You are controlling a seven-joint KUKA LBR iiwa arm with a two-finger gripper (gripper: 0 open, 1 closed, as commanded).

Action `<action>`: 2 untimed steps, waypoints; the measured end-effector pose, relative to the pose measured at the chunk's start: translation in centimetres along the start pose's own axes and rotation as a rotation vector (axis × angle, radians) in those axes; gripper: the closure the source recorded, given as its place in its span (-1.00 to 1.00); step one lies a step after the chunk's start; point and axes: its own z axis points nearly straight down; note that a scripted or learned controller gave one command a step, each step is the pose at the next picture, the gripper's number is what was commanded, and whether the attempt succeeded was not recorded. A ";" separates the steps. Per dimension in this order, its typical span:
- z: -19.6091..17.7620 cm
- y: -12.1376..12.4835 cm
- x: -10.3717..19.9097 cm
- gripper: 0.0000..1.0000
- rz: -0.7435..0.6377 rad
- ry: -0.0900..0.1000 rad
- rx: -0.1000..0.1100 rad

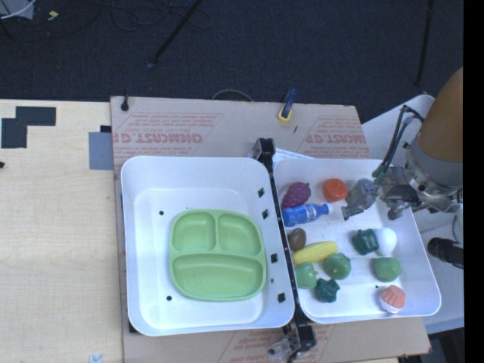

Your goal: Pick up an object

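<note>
My gripper (376,205) hovers over the upper right part of the right bin (427,278), open, with nothing between its fingers. Just below it lie a dark green pepper (365,241) and a white ball (387,240). An orange tomato (335,189) sits to its left. Further left are purple grapes (296,195), a blue bottle (305,214) and a brown piece (297,238). A yellow corn cob (315,252), a green apple (337,265), dark broccoli (327,290), a green lime (386,268) and a pink shell (392,299) fill the lower part.
The left bin (144,203) holds a light green divided plate (218,254). A black divider (274,225) runs between the two bins. The arm's orange band (454,119) rises at the right edge. Cardboard (197,131) lies under both bins.
</note>
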 end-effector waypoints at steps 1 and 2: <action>-0.7 0.2 0.0 -1.00 -0.002 -0.002 -0.013; 5.7 -0.3 -0.1 -1.00 -0.002 0.000 -0.005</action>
